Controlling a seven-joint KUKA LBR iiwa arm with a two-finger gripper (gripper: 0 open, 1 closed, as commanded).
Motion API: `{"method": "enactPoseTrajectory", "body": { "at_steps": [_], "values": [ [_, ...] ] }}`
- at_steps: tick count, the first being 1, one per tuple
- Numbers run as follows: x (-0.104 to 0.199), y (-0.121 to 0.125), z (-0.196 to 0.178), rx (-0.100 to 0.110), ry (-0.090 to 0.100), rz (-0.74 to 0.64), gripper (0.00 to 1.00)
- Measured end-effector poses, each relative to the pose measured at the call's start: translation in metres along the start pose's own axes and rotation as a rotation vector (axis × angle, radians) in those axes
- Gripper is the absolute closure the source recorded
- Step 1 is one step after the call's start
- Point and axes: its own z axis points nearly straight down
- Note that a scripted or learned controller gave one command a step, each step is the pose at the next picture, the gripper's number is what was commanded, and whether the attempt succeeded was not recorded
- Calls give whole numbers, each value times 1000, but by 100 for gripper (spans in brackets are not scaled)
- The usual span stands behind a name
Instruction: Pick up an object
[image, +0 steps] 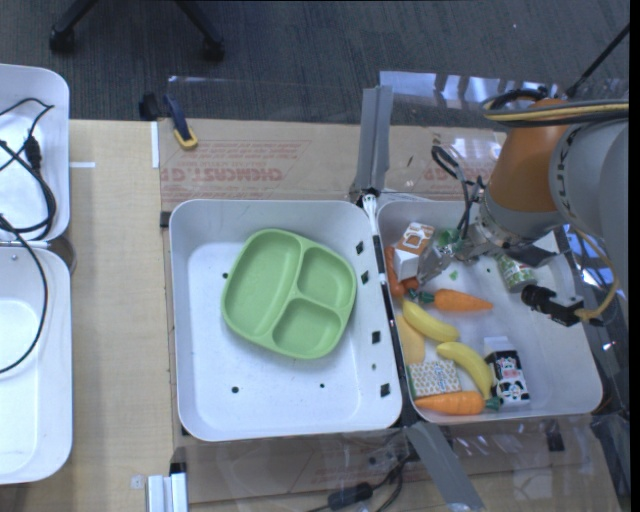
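Low down, end effector (437, 262) beside the orange-and-white carton (411, 247), finger spread and hold impossible to tell

arm (590, 170) cut off at the right edge, white tub (25, 300) cut off at the left edge

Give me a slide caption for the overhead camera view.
KUKA arm's gripper lowered among toy food in the right bin, near a carrot; green divided plate in the left bin.
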Motion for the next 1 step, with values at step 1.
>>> {"method": "enactPoseTrajectory", "body": {
  "at_steps": [1],
  "values": [
    [-1, 0, -10, -1, -1, 2, 100]
  ]
}}
